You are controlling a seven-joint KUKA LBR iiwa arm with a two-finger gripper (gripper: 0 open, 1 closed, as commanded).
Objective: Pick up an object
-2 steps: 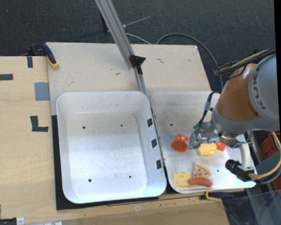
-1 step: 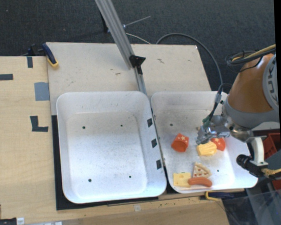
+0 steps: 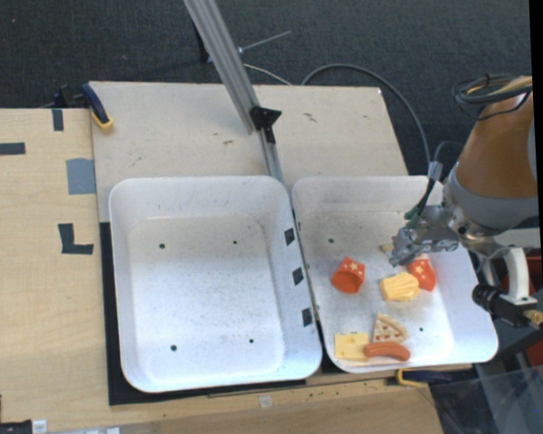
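The yellow toy corn piece (image 3: 400,288) lies in the right bin (image 3: 361,198), just below the gripper (image 3: 408,250) and a touch to its left, and right against it on the side nearer the arm sits a red block with pale spots (image 3: 423,274). The gripper hangs low over the bin floor right above this pair; whether it actually touches either one, I can't tell, and I can't make out how its jaws stand from this angle. Off to the gripper's left, well apart from the corn, an orange-red cup-like toy (image 3: 348,276) lies tipped on the white floor. Toward the near rim, below the gripper, there's a little cluster: a pizza slice (image 3: 387,328), a flat yellow cheese piece (image 3: 350,345) beside it, and a red sausage (image 3: 386,351) lying across the front of both. The arm, grey with its orange section (image 3: 497,154), comes in from the right over the bin's edge. The left bin (image 3: 129,264) sits alongside, its rim touching the right one, both on the wooden tabletop (image 3: 38,269).
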